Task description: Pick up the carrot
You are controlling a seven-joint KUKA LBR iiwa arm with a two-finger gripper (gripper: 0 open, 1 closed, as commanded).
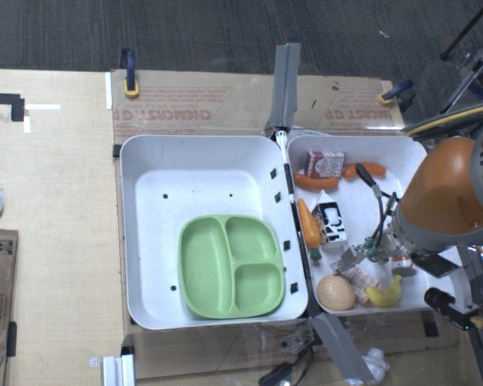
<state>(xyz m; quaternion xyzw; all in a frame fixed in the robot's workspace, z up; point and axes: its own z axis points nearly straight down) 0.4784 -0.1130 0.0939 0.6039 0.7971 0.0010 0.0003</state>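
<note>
Carrot (309, 223) lies along the left wall of the right bin (410, 147), orange, tapered, its length running roughly from 12 to 6 o'clock, with its lower end darker. It is apart from the hand (369, 252), at about 10 o'clock from it. The hand sits low in the right bin amid wires and metal parts, and the clutter there makes it impossible to tell how far it is open or whether it has anything in its grip. The arm (447, 195) with its orange band covers the bin's right side, hiding what lies beneath.

Just at 5 o'clock from the hand is a yellow banana-like piece (385, 295); at 7 o'clock rests a tan egg-shaped object (335, 293). At 10 o'clock, just beside the carrot, lies a small black-and-white card (331, 221). Farther toward 12 o'clock are a hot dog (316, 182), a red-and-white packet (324, 164) and a short orange sausage-like piece (365, 170). At 9 o'clock, the left bin (145, 215) holds a green divided plate (230, 265). Both bins rest on the tabletop (48, 215).
</note>
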